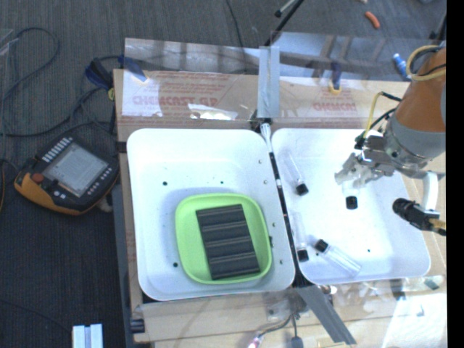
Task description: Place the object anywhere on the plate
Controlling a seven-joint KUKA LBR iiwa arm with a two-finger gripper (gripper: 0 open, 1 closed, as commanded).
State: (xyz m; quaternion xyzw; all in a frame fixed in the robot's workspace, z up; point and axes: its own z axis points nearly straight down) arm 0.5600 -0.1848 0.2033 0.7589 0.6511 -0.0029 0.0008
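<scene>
1. Green plastic plate lies in the left bin, lower centre of the frame, with a dark ribbed slab covering most of its middle; bare green shows mainly along the left rim and near edge
2. My gripper hovers over the right bin at the right of the frame, and I cannot tell from this angle whether it is released or clenched
3. Directly below it, apart from it, lies a small black block on the bin floor; I take this to be the object. A similar black piece lies further left, and a clear tube with a black cap lies toward the bin's near edge
4. I judge the block light, rigid and not fragile, but small enough to slip or skid; I would close across its two opposite flat sides, coming straight down
5. Open white floor surrounds the block, so there is room to descend
6. To reach the plate I must lift over the raised divider between the bins; I judge the landing room tight, best toward the bare left rim or on the slab
</scene>
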